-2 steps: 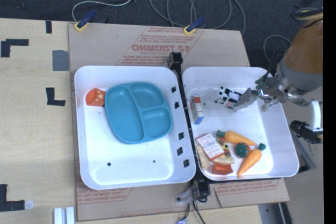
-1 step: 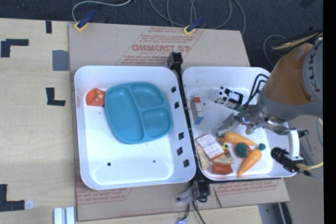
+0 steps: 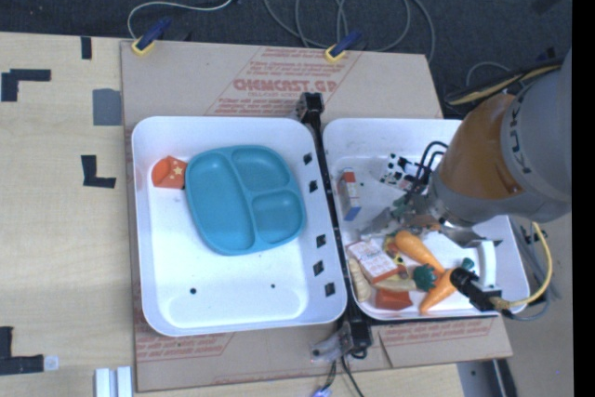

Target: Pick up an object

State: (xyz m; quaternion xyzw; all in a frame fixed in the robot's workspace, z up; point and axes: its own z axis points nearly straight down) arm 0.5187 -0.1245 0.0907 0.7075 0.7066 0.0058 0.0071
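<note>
The right bin [image 3: 372, 133] holds a heap of small items. An orange carrot [image 3: 414, 246] lies near its middle, and a second carrot [image 3: 439, 291] with a green end [image 3: 425, 275] lies by the front wall. A red and white box [image 3: 375, 265] and a red piece [image 3: 391, 298] sit at the front left. A small bottle [image 3: 349, 188] lies along the left wall. My gripper [image 3: 398, 213] is down inside this bin, just above the first carrot and to the right of the bottle. The arm's orange band [image 3: 474, 153] hides the bin's right part.
The left bin [image 3: 232, 293] holds a blue divided plate [image 3: 246, 198] and a small orange block with a star [image 3: 169, 172] at its left side. A black and white item [image 3: 398, 167] lies at the right bin's back. Cables [image 3: 349, 5] lie on the floor beyond the bench.
</note>
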